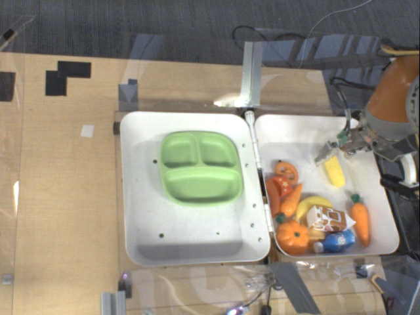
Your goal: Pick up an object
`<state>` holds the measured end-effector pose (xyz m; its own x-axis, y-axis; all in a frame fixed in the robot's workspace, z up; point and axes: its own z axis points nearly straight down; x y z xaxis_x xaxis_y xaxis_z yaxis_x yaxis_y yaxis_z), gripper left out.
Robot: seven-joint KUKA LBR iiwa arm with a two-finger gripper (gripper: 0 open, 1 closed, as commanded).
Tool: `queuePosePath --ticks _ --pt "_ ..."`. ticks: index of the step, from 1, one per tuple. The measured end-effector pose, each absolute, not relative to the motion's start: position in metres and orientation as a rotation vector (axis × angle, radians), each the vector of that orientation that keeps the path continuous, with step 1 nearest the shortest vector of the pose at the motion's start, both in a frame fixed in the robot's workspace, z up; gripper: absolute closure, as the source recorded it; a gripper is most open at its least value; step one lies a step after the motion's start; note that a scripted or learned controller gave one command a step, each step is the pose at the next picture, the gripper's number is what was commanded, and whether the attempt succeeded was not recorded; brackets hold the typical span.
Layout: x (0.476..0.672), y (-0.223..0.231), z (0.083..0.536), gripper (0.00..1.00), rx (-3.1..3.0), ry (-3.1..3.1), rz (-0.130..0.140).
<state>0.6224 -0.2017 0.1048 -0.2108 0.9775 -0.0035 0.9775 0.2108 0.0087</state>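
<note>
Tool (335, 148) low over upper right part of right bin (295, 126), reaching in from right under grey arm with orange band (394, 97). Fingers spread apart, nothing between them; one finger (325, 153) pointing down-left, other just above yellow corn. Yellow corn (335, 171) lying on bin floor just below tool, close to fingertips, contact not clear. Small carrot (359, 222) near right wall, green top pointing up. Rest of toys crowded in lower left part of same bin: tomato-like round piece (285, 171) on top, red pepper (275, 190) and an orange carrot piece (291, 199) under it, banana (310, 205) beside, small carton (326, 220) touching banana, orange pumpkin (293, 237) at bottom corner, blue item (336, 241) next to carton near front wall. Left bin (141, 176) just beside right bin, shared edge touching, holding green divided plate (200, 166) with three compartments, set in upper middle. Both bins on wooden table (59, 195). Black squares (65, 76) on table far left. Cables (289, 38) on dark floor behind.
</note>
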Motion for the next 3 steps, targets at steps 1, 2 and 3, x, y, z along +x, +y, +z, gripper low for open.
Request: queuePosePath --ticks 1,2,3 --pt "0.601 -0.205 0.089 0.0 1.725 2.612 0.01" --pt "0.603 -0.204 0.1 1.0 1.722 2.611 0.014" --pt "0.671 -0.1 0.232 1.0 2.044 2.379 0.005"
